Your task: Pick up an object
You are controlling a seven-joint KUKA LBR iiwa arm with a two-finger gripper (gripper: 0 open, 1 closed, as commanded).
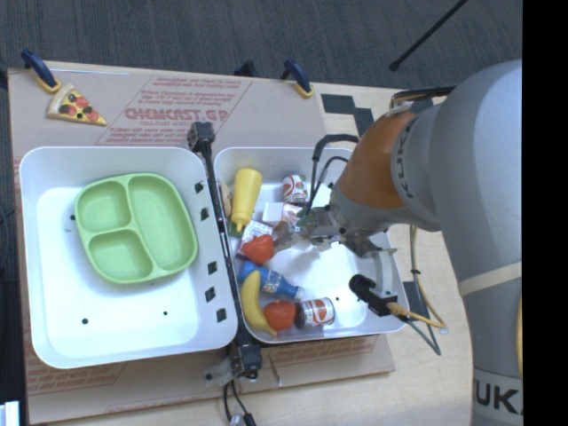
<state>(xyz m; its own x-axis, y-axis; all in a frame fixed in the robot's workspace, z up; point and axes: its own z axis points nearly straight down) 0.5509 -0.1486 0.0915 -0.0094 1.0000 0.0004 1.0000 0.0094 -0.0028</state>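
The divided plate (135, 227) lies in the left bin (35, 327). Right of it, in the right bin (390, 322), a bottle (245, 194) lies nearest the plate, with a banana (251, 302) lower along the same side. A tomato (278, 316) touches the banana (a can (316, 311) just beyond). A toy pizza slice (74, 106) lies behind the plate, on the bench.

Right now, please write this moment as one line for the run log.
arm: over right bin | claw: low among items, near yellow bottle | grasp: unclear | left bin: green divided plate
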